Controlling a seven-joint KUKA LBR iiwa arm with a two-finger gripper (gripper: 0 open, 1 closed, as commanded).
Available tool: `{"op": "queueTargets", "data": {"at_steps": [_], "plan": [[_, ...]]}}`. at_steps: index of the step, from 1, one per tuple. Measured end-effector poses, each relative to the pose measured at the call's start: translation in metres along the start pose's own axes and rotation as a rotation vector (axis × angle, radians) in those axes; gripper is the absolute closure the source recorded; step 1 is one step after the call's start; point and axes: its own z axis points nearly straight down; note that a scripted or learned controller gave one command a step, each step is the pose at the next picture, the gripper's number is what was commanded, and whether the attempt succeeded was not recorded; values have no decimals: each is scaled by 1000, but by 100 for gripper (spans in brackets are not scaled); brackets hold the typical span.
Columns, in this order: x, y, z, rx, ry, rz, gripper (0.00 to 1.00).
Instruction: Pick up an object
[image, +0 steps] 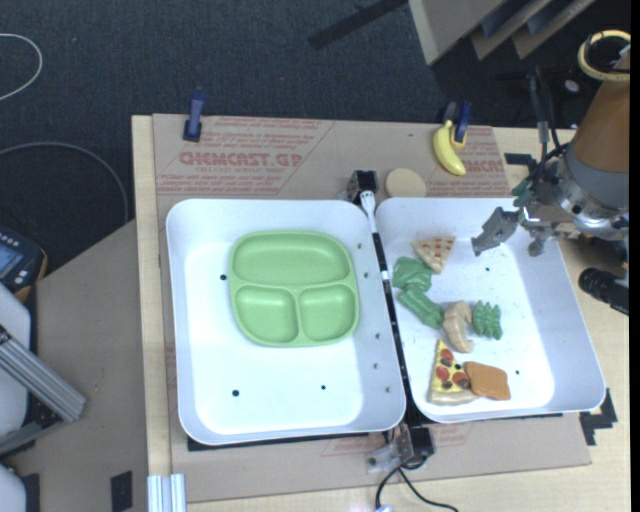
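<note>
Two shallow white bins sit side by side on a cardboard-covered bench (300, 150), a layout that looks meant to keep the sorting tray on one side and the loose things on the other. The left bin (200, 330) holds a pale green divided tray (295, 287) with one long section and two smaller ones, lying flat near its middle. The right bin (540, 330) holds a scatter of toy food, bunched toward its left half.

From the right the grey arm (600, 160) reaches in over the far right corner of that bin. Its gripper (510, 230) hangs above bare white floor, well apart from the toys; two dark fingers appear spread, with nothing between them.

The candidates to pick: a long green leafy piece (415, 290) near the bin's left wall, a pizza slice (447, 375) near the front edge, an orange-brown slab (487, 380) touching it, a dark green ridged piece (487, 318), a pale tan lump (457, 325) between the greens, and a small waffle-patterned wedge (434, 250) nearest the gripper. That wedge seems the easiest reach.

Outside the bins, a yellow banana (448, 148) and a tan disc (405, 183) rest on the cardboard.
</note>
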Motion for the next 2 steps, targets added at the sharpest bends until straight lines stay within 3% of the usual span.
{"op": "queueTargets", "data": {"at_steps": [1, 2], "plan": [[3, -40, 143, 15, 4, 2, 0], [10, -95, 150, -11, -2, 4, 0]]}}
